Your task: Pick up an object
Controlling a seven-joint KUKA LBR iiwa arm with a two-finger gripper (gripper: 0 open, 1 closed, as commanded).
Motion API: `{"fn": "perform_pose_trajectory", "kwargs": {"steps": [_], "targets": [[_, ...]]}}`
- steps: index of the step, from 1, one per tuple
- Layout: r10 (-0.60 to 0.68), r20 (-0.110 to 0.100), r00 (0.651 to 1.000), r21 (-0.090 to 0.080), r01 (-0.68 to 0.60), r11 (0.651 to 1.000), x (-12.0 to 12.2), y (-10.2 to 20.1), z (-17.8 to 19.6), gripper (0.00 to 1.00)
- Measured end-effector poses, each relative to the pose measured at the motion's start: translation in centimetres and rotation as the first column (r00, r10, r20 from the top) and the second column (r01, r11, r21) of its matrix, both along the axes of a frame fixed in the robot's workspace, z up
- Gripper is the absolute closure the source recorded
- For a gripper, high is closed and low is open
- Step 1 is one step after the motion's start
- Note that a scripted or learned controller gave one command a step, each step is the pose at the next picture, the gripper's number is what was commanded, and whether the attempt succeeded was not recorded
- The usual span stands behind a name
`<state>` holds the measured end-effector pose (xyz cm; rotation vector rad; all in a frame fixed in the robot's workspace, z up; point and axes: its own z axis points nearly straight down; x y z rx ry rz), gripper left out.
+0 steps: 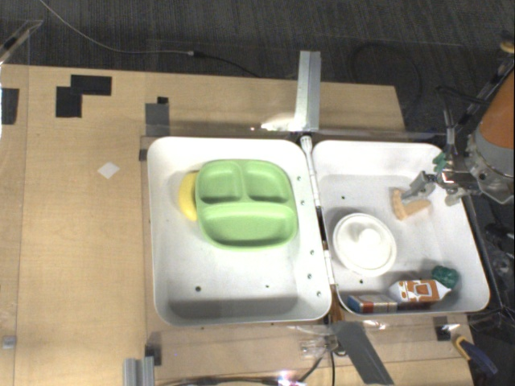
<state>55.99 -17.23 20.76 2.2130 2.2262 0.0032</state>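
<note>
You have two shallow white plastic bins sitting side by side on a pale wood-grain tabletop [72, 240], both with rounded corners and smooth matte floors. The left bin [173, 280] holds a glossy green divided plate [244, 202] with three moulded compartments, and a yellow banana-like shape [187, 197] peeks out from under the plate's left edge, touching it. In the right bin [475, 256], a round white bowl [364, 242] sits near the middle, smooth and slightly shiny. Just above and to the right of it lies a small tan block [409, 207], matte like wood or cork, angled a little. Along the bin's lower wall you can see a small orange and white carton [418, 292] lying on its side, a dark green rounded lump [445, 277] touching its right end, and a thin marker-like stick [372, 304] with red and blue parts at its left. The arm reaches in from the right, and its metallic grey gripper [425, 185] hangs over the upper right part of the right bin, just beside the tan block's upper right end. The fingers look spread apart with nothing between them, though the view there is small and cluttered. A metal post [309, 91] stands upright behind the seam between the bins.
</note>
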Motion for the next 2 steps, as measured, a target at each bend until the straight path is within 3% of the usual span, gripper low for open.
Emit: {"fn": "perform_pose_trajectory", "kwargs": {"steps": [1,2], "targets": [[-0.033,0.016,0.999,-0.005,0.033,0.999,4.0,-1.8,-10.4,0.00],[-0.016,0.022,1.000,-0.008,0.016,1.000,5.9,-2.0,-11.0,0.00]]}}
